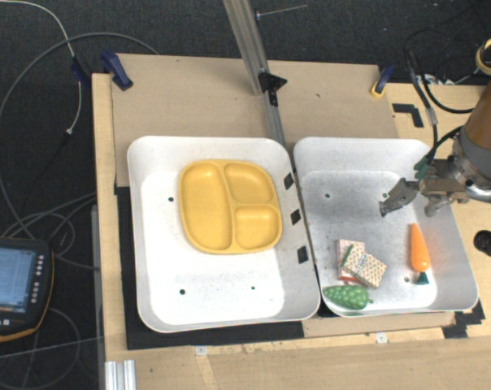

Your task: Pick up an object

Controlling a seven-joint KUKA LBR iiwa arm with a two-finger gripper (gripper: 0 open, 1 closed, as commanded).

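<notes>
The right bin (pixel 343 157) holds an orange toy carrot (pixel 419 249) near its right wall, a small patterned box (pixel 360 264) towards the front, and a green knobbly toy (pixel 346 297) at the front rim. My gripper (pixel 416 200) hangs over the right side of this bin, just above and behind the carrot. Its two fingers stand apart with nothing between them.
The left bin (pixel 152 210) carries a yellow divided plate (pixel 229 205). A metal pole (pixel 249 35) runs from the top down to the gap between the bins. Blue clamps (pixel 115 70) sit at the bench corners. A tablet (pixel 14 279) lies off the bench at left.
</notes>
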